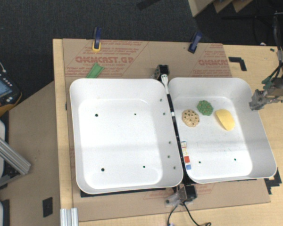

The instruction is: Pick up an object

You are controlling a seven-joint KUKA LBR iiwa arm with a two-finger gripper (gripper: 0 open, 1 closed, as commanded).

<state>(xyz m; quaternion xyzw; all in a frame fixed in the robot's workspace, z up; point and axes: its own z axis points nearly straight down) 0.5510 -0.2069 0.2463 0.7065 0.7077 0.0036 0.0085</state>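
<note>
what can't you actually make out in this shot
- Gripper, camera view: small and blurred at the right bin's rim; whether it is open or shut cannot be told.
- Arm: cut off by the right edge of the view.
- Green object: too small to identify; same for the yellow object.
- Label between the bins: print too small to read.

A tan cookie (190,118) with dark specks, a green object (205,108), a yellow object (225,119), white bins (85,98).
</note>
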